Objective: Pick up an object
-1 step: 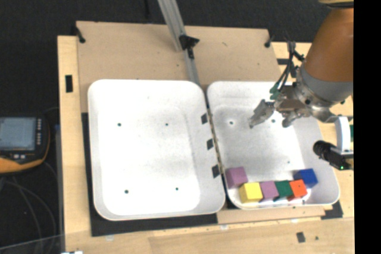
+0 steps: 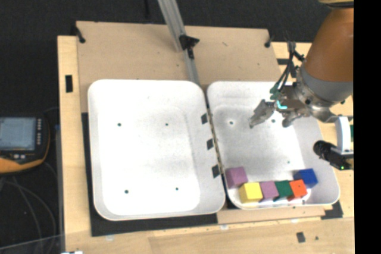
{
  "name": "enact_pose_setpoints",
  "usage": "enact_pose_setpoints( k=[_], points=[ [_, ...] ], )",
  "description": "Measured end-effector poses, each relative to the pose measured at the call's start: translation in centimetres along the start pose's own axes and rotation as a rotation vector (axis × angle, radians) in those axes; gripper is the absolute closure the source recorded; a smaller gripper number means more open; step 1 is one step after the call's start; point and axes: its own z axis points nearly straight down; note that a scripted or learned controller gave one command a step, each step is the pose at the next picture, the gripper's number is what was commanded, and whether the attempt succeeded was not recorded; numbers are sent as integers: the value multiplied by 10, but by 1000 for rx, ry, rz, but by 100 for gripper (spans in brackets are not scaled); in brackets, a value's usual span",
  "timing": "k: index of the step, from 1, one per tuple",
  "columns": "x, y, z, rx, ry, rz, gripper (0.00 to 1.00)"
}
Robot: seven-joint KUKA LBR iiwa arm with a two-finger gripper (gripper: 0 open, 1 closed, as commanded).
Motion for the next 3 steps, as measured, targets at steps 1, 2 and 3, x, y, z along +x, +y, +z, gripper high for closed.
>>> enact_pose_setpoints(
  k=[1,2,3],
  points=[
    [-1,1,-11,-5,-1,4,100],
    [82,-8,48,10,4,-16,100],
    [99,-37,80,9,2,-8,100]
  ],
)
